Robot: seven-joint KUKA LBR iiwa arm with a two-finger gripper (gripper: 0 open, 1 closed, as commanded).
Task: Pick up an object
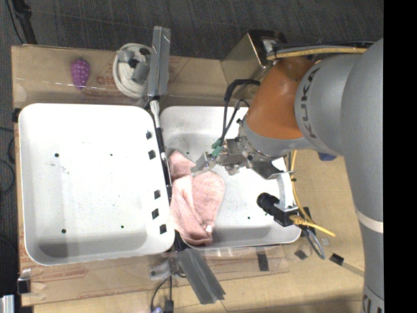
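Observation:
A crumpled pink cloth [195, 197] lies against the left wall of the right bin [189, 119], reaching down to its front edge. My gripper [207, 161] hangs low over the cloth's upper edge, reaching in from the right under the grey and orange arm. Its metal fingers [202, 163] point left toward the cloth's top fold. Whether the cloth sits between them cannot be made out.
The left bin [85, 181] stands beside the right one, past a divider with black clips. On the cardboard at the back lie a purple object [80, 72] and a white cable coil [132, 67]. The arm covers the right bin's right half.

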